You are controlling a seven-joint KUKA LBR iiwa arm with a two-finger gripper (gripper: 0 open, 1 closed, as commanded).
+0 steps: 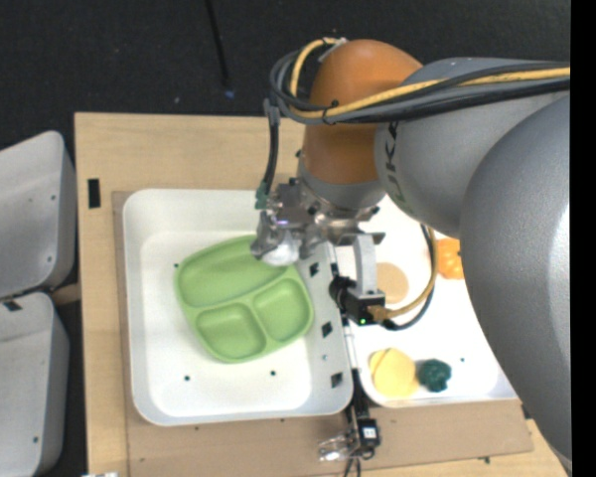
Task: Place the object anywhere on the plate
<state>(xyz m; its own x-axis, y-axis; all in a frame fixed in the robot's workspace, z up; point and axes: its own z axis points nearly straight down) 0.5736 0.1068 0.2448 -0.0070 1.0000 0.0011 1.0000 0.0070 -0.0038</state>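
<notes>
A light green plate [240, 301] with three compartments lies tilted in the left white bin [159, 366]. My gripper [276, 244] hangs over the plate's upper right rim, by the big compartment. The wrist hides what is between its tips. Several small objects lie in the right bin [467, 376]: a yellow round piece [391, 372], a dark green one [435, 374], a tan disc [391, 282] and an orange piece [448, 259] partly behind the arm.
The grey arm with its orange band [353, 117] covers most of the right bin and the divider between the bins. Bare white floor of the left bin runs to the left of and below the plate. Wooden bench [179, 142] surrounds both bins.
</notes>
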